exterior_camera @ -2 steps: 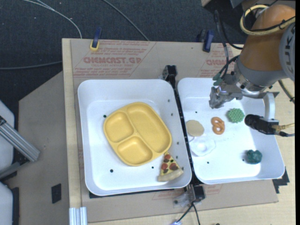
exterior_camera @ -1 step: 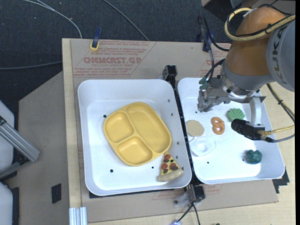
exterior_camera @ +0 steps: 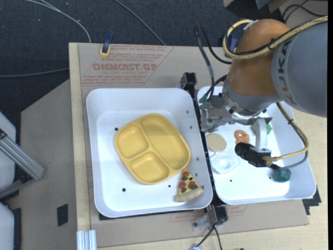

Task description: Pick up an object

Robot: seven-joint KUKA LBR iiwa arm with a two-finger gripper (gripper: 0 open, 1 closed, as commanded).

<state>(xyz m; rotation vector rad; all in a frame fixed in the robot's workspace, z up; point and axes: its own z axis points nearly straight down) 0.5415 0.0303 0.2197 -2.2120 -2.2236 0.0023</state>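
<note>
Grey arm reaching from right, orange-banded wrist bent down, gripper low — tilted leftward

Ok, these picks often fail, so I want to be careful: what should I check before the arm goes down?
1. Gripper over a bin: ok. The gripper hangs above the right bin, near its left wall.
2. Something close to pick: ok. A tan disc lies flat just beside it.
3. Disc clear of neighbours: ok. The orange piece lies apart.
4. Gripper free of load: cannot tell. The wrist hides it.
5. Yellow plate and pizza slice out of the way: ok. Both are in the left bin.
</note>
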